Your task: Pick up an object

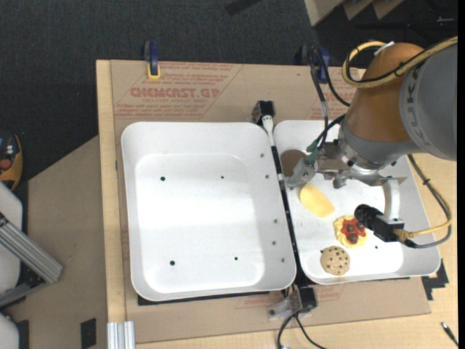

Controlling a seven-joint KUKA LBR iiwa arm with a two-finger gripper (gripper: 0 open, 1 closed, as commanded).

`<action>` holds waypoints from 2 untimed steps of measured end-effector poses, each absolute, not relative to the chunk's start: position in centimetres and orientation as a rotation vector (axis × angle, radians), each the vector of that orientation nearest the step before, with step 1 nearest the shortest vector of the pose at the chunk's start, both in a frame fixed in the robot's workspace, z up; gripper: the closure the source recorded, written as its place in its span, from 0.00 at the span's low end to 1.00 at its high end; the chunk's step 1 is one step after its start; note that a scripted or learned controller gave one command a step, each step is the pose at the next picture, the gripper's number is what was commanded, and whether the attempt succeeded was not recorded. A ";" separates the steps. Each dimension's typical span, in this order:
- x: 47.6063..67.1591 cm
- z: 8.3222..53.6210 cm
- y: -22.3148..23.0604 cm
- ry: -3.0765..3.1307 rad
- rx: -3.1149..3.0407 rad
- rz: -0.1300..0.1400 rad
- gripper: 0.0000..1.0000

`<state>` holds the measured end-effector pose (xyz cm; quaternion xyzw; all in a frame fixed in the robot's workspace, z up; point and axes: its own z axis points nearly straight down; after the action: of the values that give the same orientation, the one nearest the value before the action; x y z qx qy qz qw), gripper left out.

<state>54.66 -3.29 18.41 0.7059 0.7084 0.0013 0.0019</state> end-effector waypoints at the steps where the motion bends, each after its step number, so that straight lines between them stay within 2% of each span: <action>1: 54.4 18.5 -3.4 2.221 2.220 0.001 0.00; 2: 54.4 18.5 -3.4 2.221 2.220 0.001 0.00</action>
<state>54.42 -3.39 18.46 0.7069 0.7073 0.0003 0.0005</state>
